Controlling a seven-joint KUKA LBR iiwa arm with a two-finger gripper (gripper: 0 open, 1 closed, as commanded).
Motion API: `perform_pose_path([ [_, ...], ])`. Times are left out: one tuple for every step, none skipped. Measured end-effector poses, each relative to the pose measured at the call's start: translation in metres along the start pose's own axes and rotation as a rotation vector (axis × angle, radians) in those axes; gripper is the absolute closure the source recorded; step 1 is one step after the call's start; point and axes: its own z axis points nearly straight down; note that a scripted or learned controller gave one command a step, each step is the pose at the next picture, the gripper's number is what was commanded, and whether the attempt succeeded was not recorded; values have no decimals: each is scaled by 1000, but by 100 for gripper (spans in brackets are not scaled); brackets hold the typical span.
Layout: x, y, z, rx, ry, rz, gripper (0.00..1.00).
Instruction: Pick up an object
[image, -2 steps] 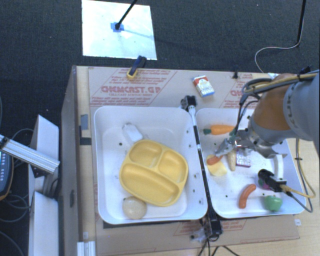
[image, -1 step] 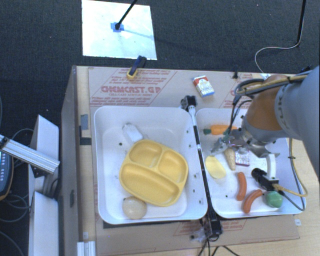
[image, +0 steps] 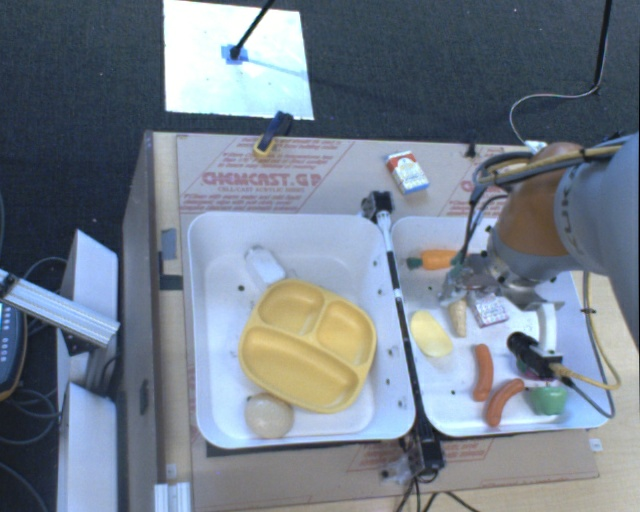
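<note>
The two-finger gripper (image: 458, 290) is seen low in the right white bin (image: 572, 425), directly above a pale cream corn-shaped piece (image: 458, 318); its state cannot be told. Nothing is seen gripped. A centred descent is advised, clear of the flat yellow oval (image: 431, 333) and orange carrot (image: 434, 260).

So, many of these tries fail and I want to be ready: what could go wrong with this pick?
The pincer sits low in the right bin among close-packed things: a carrot, a pale stick and a yellow piece. It could nudge one aside or catch two at once. The small box lies right beside the wrist and may get pushed.
</note>
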Motion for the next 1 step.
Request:
perform_pose_path([
  [63, 10, -84, 17, 11, -2, 100],
])
